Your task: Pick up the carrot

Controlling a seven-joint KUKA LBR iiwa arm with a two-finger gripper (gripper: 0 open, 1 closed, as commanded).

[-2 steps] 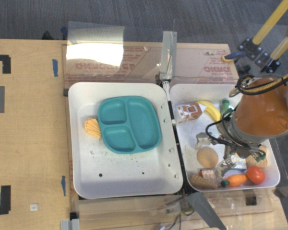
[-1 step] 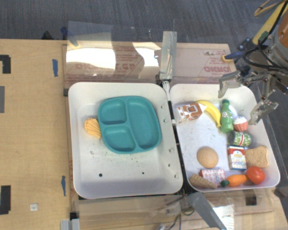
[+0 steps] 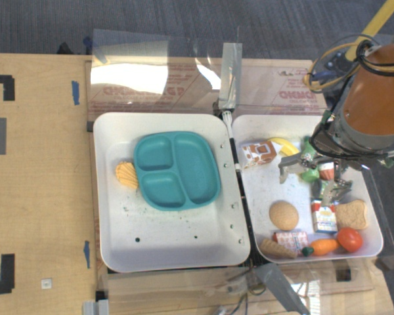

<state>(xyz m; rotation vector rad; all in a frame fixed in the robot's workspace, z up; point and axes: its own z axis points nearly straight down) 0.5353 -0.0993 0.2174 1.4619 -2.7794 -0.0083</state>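
The carrot, orange with a green tip, lies along the front wall of the right bin, between a pink-wrapped cone and a red tomato. My gripper hangs over the upper middle of that bin, well behind the carrot and apart from it. Its grey fingers are spread open. A green item and a red-and-white item lie under them, and I see nothing gripped.
The right bin also holds a round bun, a bread slice, a small carton, a brown-and-white pack and a banana. In the left bin sit a teal divided plate and a yellow shell pastry.
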